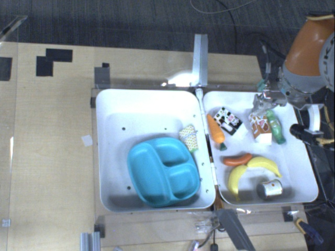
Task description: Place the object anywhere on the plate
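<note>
Camera view: the blue plate (163, 172) is seated in the left bin (112, 140), a patterned item (189, 137) touching its far right edge. The gripper (265, 99) is positioned over the right bin (309, 184), above a small carton (259, 127) and green bottle (275, 127); finger state cannot be determined.

plate (157, 179) blue | banana (251, 171) yellow | carrot (215, 130) orange | bottle (275, 127) green

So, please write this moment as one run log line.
gripper: over right bin, above carton and green bottle | grasp: unclear | plate: left bin, no object placed
</note>
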Controlling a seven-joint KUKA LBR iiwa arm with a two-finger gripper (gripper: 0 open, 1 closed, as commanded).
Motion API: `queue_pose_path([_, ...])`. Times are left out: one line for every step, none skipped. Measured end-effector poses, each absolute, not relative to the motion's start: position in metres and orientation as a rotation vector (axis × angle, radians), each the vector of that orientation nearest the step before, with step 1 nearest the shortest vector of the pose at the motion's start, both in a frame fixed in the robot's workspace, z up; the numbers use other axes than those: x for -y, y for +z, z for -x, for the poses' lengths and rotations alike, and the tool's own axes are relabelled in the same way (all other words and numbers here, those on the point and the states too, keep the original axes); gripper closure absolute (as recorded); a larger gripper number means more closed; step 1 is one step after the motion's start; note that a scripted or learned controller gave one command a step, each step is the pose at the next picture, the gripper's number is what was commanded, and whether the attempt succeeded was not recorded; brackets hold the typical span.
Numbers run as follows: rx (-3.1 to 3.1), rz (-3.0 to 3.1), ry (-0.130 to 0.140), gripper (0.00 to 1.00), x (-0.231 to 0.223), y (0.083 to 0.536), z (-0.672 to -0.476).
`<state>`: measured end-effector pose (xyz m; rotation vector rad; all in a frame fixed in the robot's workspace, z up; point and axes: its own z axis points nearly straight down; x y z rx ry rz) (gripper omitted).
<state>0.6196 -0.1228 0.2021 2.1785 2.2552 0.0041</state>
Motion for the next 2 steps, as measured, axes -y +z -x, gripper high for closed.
queue_pose_path([-2.264,-2.174,0.004,1.0,0.052,0.195,-0.582])
queue_pose_path([-2.467,-1.942,0.004,1.0,0.003,0.185,-0.532])
